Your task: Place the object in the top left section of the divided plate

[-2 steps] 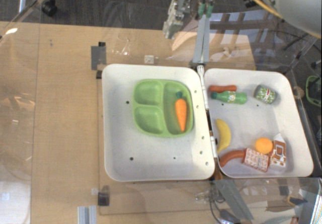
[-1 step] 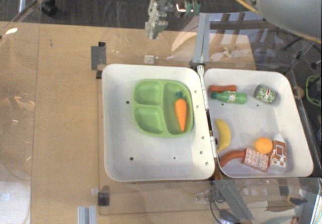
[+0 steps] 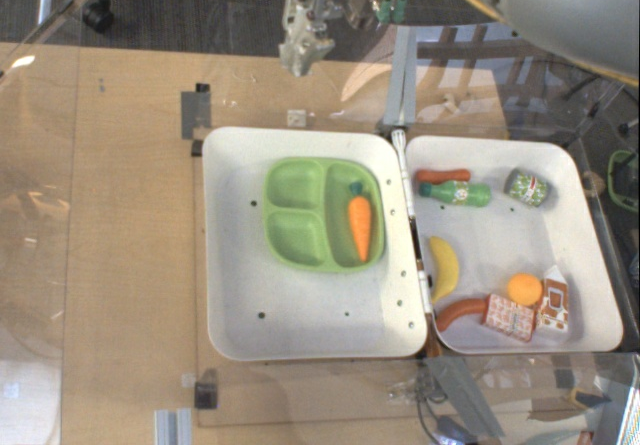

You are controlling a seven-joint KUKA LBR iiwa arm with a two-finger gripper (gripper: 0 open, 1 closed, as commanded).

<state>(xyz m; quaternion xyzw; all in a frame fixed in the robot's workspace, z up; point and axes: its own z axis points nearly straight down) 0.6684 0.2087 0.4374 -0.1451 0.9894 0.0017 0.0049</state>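
We see the gripper (image 3: 300, 45) hanging beyond the far edge of the left bin (image 3: 230, 263), finger state unclear; the carrot (image 3: 360, 221) lies in the green divided plate's (image 3: 292, 185) right section

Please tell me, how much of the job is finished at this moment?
Done: a toy carrot lies on the green divided plate, but in its long right section, not the top left one. In hand: nothing visible; the hand hangs above the bench, beyond the left bin. Left: probably to put an object into the top left section.
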